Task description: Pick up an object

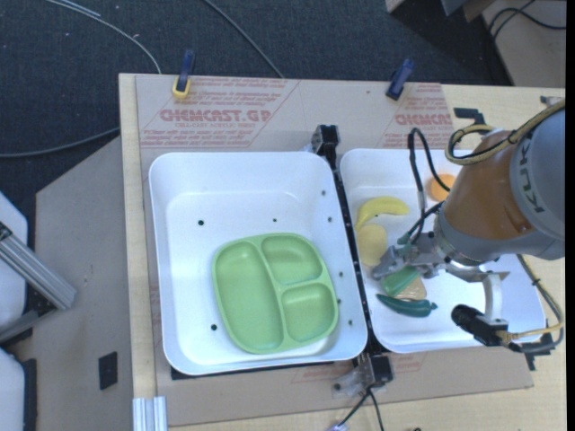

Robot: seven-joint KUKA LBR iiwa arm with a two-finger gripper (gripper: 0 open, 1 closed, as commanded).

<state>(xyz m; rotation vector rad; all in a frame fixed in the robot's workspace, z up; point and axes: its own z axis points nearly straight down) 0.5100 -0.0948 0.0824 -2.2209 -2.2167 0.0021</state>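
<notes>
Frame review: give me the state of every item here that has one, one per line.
Green divided tray: lying flat in the left bin, compartments bare.
Yellow banana: lying in the right bin, untouched.
Green pepper-like item: lying on the bin floor beside the pincer.
Pincer: low over the right bin's items; grip cannot be told.

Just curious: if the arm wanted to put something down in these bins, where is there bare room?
Left bin: bare floor behind and left of the green tray. Right bin: crowded, with banana, green pepper and gripper bunched together.
</notes>
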